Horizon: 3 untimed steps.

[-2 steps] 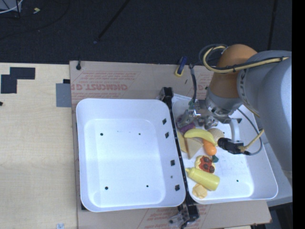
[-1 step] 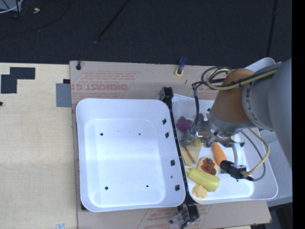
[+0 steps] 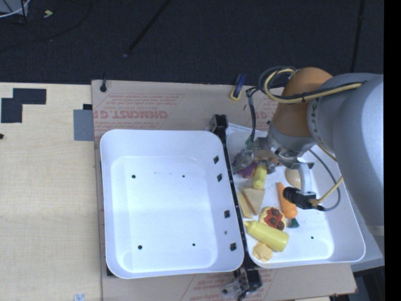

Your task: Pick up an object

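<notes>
My gripper (image 3: 255, 158) hangs low over the upper left part of the right bin (image 3: 338, 246), under the orange band (image 3: 299, 105) of the arm. Directly below it lie a small yellow piece (image 3: 259, 177) and a purple item (image 3: 245, 167). Whether it touches either one I cannot tell. Further toward the front lie a pale wedge (image 3: 253, 200), a pizza slice (image 3: 273, 218), an orange carrot (image 3: 288, 205), a yellow bottle (image 3: 268, 235) and a tan piece (image 3: 263, 252).
The left bin (image 3: 125, 149) sits beside the right one, with a black divider (image 3: 229, 193) between them. The arm's grey body (image 3: 357, 143) covers the right bin's far right side. Cables (image 3: 326, 196) loop over the bin near the carrot.
</notes>
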Motion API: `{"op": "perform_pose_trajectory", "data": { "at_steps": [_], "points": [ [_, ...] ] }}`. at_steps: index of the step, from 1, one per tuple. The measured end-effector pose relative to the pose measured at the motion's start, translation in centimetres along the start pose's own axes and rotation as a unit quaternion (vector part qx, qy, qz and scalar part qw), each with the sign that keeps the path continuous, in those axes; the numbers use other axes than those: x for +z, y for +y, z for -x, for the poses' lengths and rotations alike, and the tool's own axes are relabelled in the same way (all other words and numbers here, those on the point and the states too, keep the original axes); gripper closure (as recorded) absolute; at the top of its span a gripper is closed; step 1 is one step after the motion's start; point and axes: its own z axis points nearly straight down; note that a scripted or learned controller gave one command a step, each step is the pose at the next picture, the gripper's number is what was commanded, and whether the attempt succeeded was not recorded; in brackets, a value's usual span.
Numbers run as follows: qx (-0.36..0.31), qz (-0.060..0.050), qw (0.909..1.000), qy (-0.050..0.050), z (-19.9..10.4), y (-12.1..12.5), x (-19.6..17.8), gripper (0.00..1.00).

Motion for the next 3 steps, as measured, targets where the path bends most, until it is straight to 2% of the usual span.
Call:
{"op": "perform_pose_trajectory", "data": {
  "at_steps": [1,2,3],
  "points": [
    [0.003,-0.005,1.0000,0.001,0.2,-0.3,-0.9,1.00],
    [0.001,-0.002,1.0000,-0.001,0.2,0.8,-0.2,1.00],
    [0.001,-0.002,1.0000,0.000,0.1,0.7,0.0,1.00]
  ]
}}
